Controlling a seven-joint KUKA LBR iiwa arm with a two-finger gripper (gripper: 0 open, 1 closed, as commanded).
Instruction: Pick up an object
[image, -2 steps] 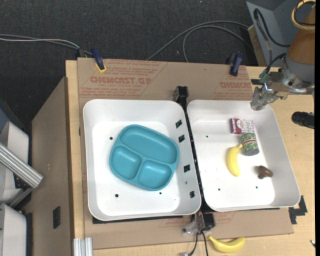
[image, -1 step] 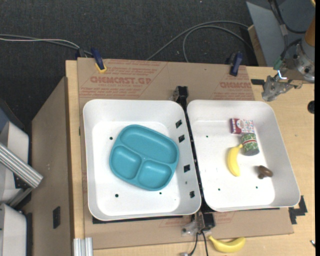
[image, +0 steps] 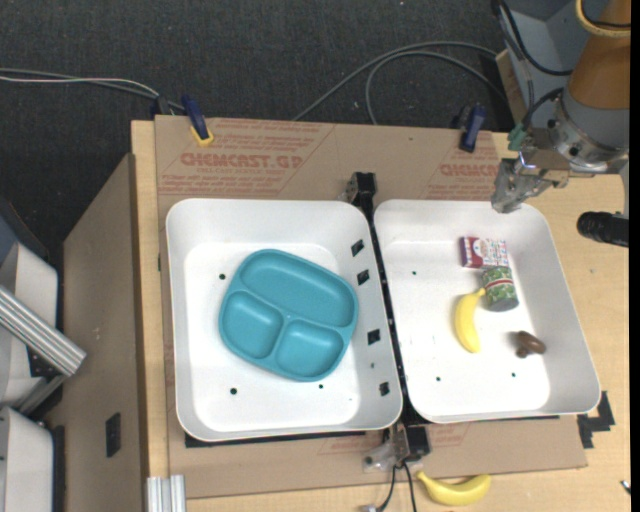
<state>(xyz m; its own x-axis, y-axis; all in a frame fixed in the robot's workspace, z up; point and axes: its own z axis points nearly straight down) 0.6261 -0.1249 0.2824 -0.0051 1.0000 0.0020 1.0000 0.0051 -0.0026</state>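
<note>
The right bin (image: 430, 390) holds a yellow banana (image: 466, 321), a small can with a red and green label (image: 491, 268) lying on its side, and a small brown lump (image: 528, 345). My gripper (image: 512, 192) hangs over the bin's far right rim, above and beyond the can, with nothing seen between its fingers. The grey arm with its orange band (image: 603, 60) comes in from the upper right.
The left bin (image: 190, 400) carries a teal divided plate (image: 288, 313). A black clamp (image: 361, 186) joins the bins at the back. A second banana (image: 458, 488) lies off the bins at the bench's front edge. Blue and yellow clips (image: 196, 120) pin the cardboard.
</note>
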